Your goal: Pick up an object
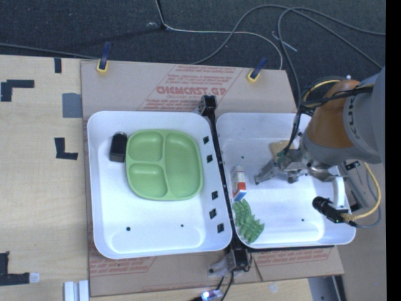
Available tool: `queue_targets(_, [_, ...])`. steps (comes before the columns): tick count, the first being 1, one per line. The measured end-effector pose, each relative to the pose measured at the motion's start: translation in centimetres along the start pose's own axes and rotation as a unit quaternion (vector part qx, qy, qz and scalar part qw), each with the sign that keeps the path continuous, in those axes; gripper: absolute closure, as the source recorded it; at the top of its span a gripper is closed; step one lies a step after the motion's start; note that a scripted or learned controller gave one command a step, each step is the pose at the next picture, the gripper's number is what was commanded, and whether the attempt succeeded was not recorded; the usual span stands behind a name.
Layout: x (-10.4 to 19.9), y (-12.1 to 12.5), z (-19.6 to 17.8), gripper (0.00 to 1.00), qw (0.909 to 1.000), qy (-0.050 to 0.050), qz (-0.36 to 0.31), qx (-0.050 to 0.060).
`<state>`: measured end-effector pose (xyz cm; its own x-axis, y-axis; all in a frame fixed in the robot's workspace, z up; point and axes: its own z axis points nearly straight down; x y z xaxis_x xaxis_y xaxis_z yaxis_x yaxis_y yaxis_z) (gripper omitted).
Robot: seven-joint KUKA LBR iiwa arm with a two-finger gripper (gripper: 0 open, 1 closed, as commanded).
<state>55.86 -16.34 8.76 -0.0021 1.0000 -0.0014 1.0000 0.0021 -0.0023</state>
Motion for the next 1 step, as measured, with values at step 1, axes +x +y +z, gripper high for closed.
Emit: queue_targets(1, [0.04,0.05,-1.24,1.0,1.0,0.0,0.0,0.0])
